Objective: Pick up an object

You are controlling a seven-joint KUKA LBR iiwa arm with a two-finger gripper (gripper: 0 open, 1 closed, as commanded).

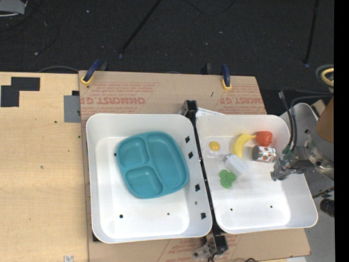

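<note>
Approach step — nothing gripped yet.
Gripper [279, 172], its opening unclear, hovers just beside the small can [264, 154] — next, descend onto it.

Arm [322, 141]: enters frame at 3 o'clock. Pale grey rounded housing with a smooth, glossy finish. Brownish-orange band on the section at the far 3 o'clock edge. Dark cable loops along the grey housing on its 9 o'clock side. Tool [279, 173]: small, dark grey to black, blocky metal parts; fine detail too small to resolve.
</note>
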